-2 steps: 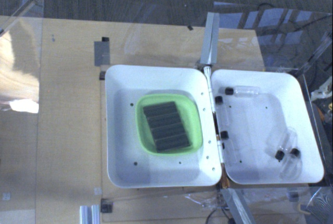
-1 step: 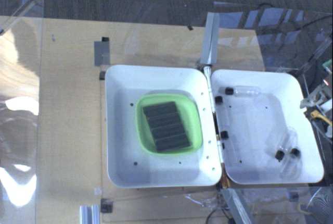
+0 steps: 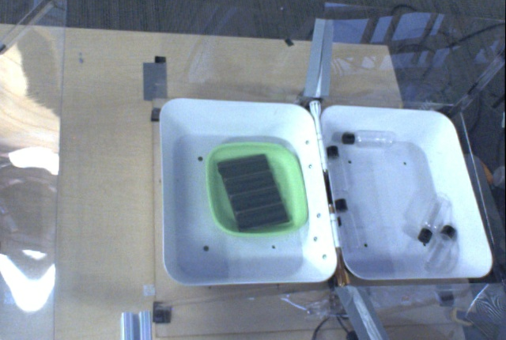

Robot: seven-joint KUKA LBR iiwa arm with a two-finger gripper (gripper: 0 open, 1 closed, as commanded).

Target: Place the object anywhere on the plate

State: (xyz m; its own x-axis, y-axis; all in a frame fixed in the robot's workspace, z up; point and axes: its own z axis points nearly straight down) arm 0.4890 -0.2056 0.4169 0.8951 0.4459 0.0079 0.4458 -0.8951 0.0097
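Tool's grip: cannot tell; dark ridged block (image 3: pixel 252 192) lies on green plate (image 3: pixel 214 182), long axis upper-left to lower-right.

Two white bins (image 3: pixel 237 113), one green plate (image 3: pixel 294 180), one dark ridged block (image 3: pixel 252 193).

arm clear of bins (image 3: pixel 237 106), claw likewise

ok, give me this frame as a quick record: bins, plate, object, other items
left bin: holds a green plate
green plate: square with rounded corners, near the bin's middle
dark ribbed block: lies flat on the plate, inside its rim, turned at a slight angle
right bin: holds clear items
clear tube: lies near the back wall, dark cap at its left end
clear pieces with dark caps: near the front right corner
task state: block rests on the plate
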